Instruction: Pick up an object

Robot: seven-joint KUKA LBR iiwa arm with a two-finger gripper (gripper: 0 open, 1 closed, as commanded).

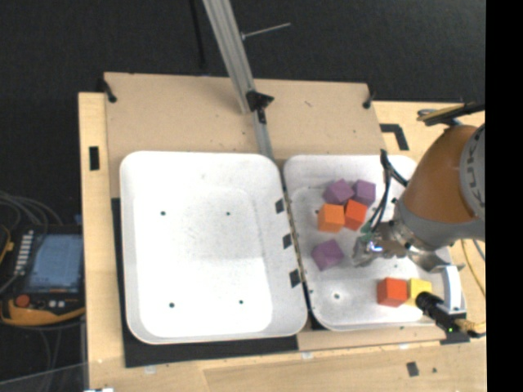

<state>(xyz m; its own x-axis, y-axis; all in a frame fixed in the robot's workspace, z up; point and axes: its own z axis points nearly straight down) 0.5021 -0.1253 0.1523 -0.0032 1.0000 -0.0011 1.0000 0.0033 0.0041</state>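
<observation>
Camera view | gripper [365, 247] low in the right bin [327, 178], just beside a purple block [328, 254]; whether it grips anything cannot be told | orange blocks [343, 215] and purple blocks [350, 191] crowd close behind | risk: descent nudges neighbours, chosen block slides off; left bin [147, 219] holds nothing to grasp.

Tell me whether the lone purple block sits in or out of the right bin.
In. The purple block lies on the floor of the right bin, inside its rim.
</observation>
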